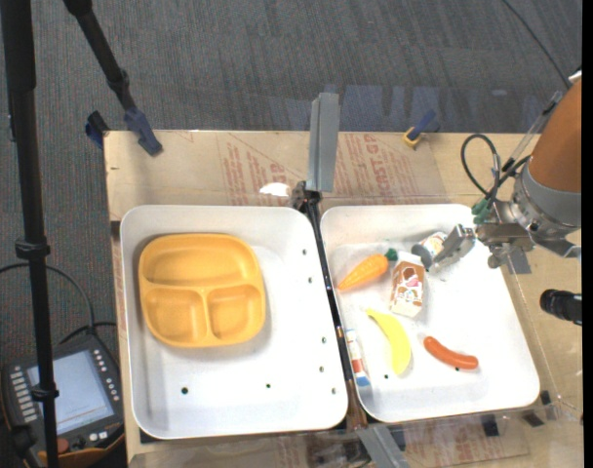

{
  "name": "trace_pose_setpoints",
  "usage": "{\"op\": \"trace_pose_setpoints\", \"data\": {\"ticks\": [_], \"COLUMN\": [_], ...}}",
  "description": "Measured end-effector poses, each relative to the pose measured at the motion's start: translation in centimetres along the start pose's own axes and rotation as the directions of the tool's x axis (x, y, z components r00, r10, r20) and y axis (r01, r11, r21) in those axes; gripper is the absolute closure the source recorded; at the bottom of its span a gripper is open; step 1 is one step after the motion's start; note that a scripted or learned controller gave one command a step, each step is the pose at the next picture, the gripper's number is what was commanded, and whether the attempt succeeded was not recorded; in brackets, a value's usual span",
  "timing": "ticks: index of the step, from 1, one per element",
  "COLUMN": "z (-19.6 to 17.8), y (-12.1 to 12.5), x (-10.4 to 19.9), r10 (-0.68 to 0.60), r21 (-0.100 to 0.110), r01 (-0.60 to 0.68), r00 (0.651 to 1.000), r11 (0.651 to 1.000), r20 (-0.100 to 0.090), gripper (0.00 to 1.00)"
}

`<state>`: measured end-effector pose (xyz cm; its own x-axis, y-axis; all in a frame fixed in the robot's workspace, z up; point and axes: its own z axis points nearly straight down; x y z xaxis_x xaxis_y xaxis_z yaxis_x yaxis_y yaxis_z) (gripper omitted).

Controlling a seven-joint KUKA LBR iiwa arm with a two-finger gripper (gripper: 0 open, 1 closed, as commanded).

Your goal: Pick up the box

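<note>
The box (408, 289) is a small white and brown carton with a picture on its face. It lies in the right bin (511, 359), just right of the carrot. My gripper (435, 250) hangs over the back of that bin, a short way up and right of the box's top end. It reaches in from the grey wrist (531, 224) at the right. Nothing shows held in it.
Besides the box, the right bin holds an orange carrot (363, 271), a yellow banana (392, 341), a red sausage (451, 353) and a thin marker-like stick (355, 357) along its left wall. A yellow divided plate (203, 291) lies in the left bin (228, 398).
</note>
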<state>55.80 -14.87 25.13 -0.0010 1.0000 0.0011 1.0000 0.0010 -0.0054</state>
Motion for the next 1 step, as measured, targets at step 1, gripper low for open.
{"op": "trace_pose_setpoints", "data": {"ticks": [1], "z": [11.0], "y": [-5.41], "x": [5.19], "r10": [0.099], "r21": [0.005], "r01": [-0.099], "r00": [0.995], "r11": [0.995], "r20": [-0.002], "gripper": [0.0]}}
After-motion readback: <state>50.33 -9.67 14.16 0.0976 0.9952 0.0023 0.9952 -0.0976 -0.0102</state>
